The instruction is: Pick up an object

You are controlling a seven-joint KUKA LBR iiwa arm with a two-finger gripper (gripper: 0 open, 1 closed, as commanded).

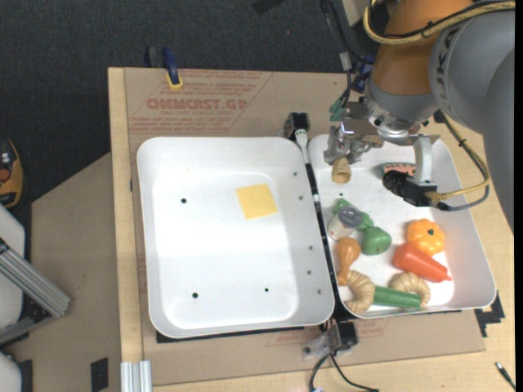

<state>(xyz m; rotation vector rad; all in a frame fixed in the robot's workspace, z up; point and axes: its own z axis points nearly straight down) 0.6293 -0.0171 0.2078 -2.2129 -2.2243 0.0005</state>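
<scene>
Where the arm (482,64) reaches in over the far end of the right bin (467,284), its jaws hang directly above a small tan cork-like piece (340,170). Whether the jaws are open, closed, or gripping that piece cannot be told from this angle.

Surface: both white bins rest on a pale board (204,104) printed with red lettering, which covers the table. Dark carpet (65,39) surrounds it. A blue-and-yellow clamp (172,70) grips the board's far edge, well away from the jaws on the left-bin side.

Contents: nearer the camera than the jaws, the right bin holds a cluster of toy foods:
- a green-and-grey piece (350,215)
- a green pepper (376,240)
- an orange pumpkin (426,237)
- a red-orange carrot (421,262)
- an orange pear-shaped piece (346,253)
- a tan pastry (359,288)
- a tan bread roll (410,282)
- a green pod (396,298)

Across the shared wall from the jaws, a flat yellow square (257,201) lies on the floor of the left bin (204,260), with bare white on every side.

Edges and open room: the cork-like piece sits apart from the cluster, with bare floor between them. The wall shared by the two bins runs just beside the jaws, and the right bin's far rim lies just beyond them.
</scene>
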